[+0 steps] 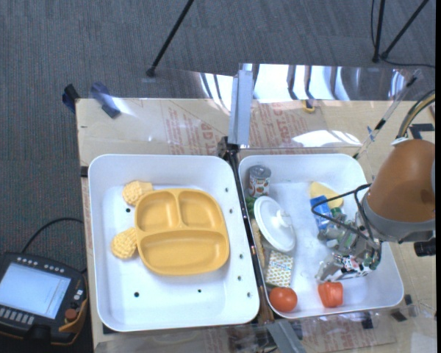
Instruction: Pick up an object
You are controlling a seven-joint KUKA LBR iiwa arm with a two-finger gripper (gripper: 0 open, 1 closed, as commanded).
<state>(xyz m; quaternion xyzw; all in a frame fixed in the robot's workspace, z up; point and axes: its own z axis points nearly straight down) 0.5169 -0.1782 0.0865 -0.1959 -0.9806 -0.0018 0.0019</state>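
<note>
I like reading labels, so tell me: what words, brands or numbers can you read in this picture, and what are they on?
No text here can be read for certain.
Bench sheet: red printed lettering, reversed and too blurred to read.
Can: label too small to read.
Blue packet: print too small to read.
Patterned packet: a pattern, no readable words.
Pendant screen: bright, nothing readable.

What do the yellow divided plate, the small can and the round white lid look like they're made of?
Plate: likely molded plastic; even yellow color, soft matte sheen, rounded compartment walls.
Can: seemingly metal; its top rim looks grey and shiny, with a printed label around the side.
Lid: plastic or perhaps glazed ceramic; smooth white surface with a small knob. The picture can't settle which.
</note>
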